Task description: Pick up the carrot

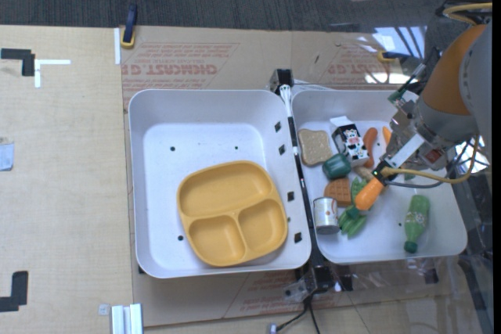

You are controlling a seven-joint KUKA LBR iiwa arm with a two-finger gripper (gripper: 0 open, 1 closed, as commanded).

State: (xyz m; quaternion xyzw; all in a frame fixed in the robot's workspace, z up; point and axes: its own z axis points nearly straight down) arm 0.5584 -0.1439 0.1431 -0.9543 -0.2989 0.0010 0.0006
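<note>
The carrot is a short orange piece lying at a slant in the middle of the right bin, with a green leafy bit at its left. My gripper comes in from the right and points down and to the left, its tip right at the carrot's upper end. From this angle the dark tip blends with the items beneath it, so the view does not settle whether the carrot is gripped.
Crowded round the carrot are a bread slice, a cow-patterned carton, a dark green piece, a waffle-like biscuit, a tin can, a green vegetable and a green bottle. The left bin holds a yellow divided plate.
</note>
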